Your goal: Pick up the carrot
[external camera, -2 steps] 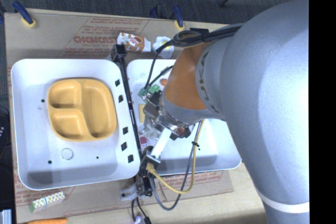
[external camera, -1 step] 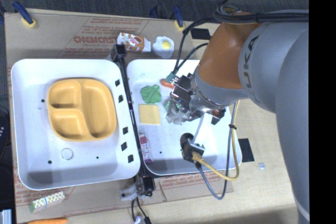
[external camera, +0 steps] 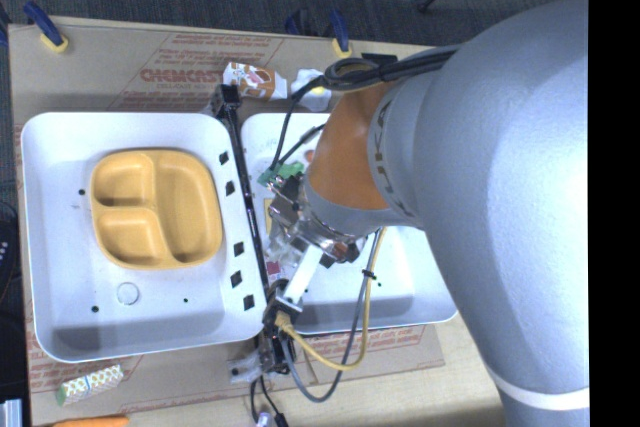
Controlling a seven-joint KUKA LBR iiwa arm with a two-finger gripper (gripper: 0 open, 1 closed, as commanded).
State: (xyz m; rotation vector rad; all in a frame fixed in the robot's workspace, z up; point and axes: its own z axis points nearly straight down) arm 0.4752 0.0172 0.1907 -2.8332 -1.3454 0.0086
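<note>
My grey arm with its orange band [external camera: 345, 155] reaches in from the right and covers most of the right bin [external camera: 420, 300]. The gripper [external camera: 293, 245] is low over that bin's left side, close to the divider between the bins. Wrist hardware and cables hide whatever lies beneath it. A small green piece [external camera: 284, 173] peeks out just above the wrist; I cannot tell what it belongs to.
The left bin [external camera: 50, 215] holds a yellow three-compartment tray [external camera: 155, 207]. A small packet [external camera: 250, 78] lies on the cardboard behind the bins. A wrapped item [external camera: 90, 383] and a thin orange sliver [external camera: 95, 421] sit at the bottom left. Yellow cable [external camera: 340, 360] loops at the front.
</note>
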